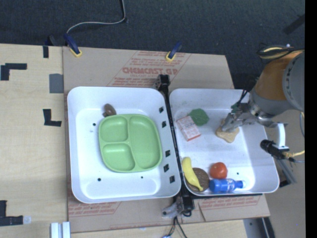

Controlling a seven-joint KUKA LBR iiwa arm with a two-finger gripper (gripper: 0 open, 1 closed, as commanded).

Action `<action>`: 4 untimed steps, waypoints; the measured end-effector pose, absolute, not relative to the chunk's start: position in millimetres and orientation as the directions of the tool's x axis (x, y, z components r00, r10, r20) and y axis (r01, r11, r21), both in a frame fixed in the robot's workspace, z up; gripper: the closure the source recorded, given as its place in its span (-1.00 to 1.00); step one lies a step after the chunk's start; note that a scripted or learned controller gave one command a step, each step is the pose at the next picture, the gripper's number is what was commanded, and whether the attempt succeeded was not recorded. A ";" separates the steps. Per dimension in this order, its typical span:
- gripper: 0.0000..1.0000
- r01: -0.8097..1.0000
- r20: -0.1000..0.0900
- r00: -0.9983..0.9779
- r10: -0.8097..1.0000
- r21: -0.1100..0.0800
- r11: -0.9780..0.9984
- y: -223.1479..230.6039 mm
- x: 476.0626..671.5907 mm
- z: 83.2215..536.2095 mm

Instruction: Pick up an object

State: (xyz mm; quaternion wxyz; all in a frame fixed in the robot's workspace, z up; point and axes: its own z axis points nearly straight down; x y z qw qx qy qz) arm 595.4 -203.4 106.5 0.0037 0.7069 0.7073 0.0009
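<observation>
Bottom of right bin (257,182): one blue bottle (226,185), one tomato (218,170), one banana (190,173), one brown disc (200,175). Further up: one red-and-white packet (188,128), one green lump (199,116), one tan piece (227,134). Left bin (79,133): one green divided plate (130,143), one brown item (109,110). Gripper (231,123) sits on the tan piece (finger opening unclear).

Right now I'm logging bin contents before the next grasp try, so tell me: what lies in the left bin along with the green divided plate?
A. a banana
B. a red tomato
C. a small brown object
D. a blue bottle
C: a small brown object sits just beyond the far left corner of the green divided plate in the left bin, while the banana, blue bottle and tomato lie in the right bin.
</observation>
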 end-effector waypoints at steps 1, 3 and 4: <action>-1.00 1.000 -0.004 -0.001 1.000 0.006 0.001 -203.4 595.3 106.2; -1.00 1.000 0.001 -0.003 1.000 0.007 0.003 -221.9 609.5 89.5; -1.00 1.000 -0.008 -0.002 1.000 0.014 0.002 -186.4 604.0 90.4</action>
